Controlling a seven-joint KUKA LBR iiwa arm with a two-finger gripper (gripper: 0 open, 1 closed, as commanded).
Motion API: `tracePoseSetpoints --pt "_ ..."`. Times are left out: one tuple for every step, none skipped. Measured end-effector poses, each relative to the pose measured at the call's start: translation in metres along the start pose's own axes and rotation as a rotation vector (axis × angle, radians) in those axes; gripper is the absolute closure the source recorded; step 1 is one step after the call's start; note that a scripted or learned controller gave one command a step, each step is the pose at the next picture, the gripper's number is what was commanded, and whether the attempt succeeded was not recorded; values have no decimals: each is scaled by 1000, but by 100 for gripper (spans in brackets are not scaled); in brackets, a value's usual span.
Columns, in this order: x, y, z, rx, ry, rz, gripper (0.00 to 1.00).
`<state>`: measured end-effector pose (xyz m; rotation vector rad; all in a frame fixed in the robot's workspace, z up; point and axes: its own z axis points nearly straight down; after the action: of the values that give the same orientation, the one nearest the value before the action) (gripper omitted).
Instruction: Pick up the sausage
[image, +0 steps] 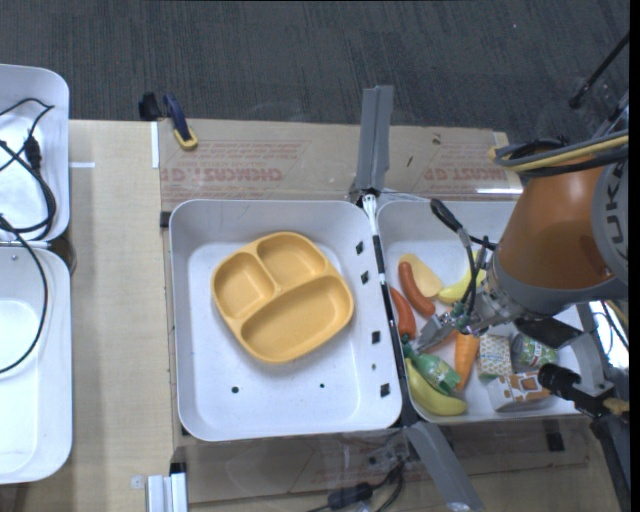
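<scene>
The hand (437, 335) hovers in the right bin (395, 215), just right of the sausage (414, 282); whether its grip is apart or together cannot be told.

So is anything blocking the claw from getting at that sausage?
Nothing visible lies on top of the sausage, at the left side of the right bin. The gripper hangs just below it in the picture, over a second reddish sausage-like piece and the carrot. The yellow piece touches its right side.

Grey arm (610, 215), broad orange wrist band (550, 235)
</scene>
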<state>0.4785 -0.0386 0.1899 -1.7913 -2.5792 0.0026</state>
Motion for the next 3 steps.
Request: tracePoseSetpoints --pt "3 66 1 3 0 56 0" --pt "-13 -6 0 2 0 72 0" --pt "13 57 1 4 0 185 0"
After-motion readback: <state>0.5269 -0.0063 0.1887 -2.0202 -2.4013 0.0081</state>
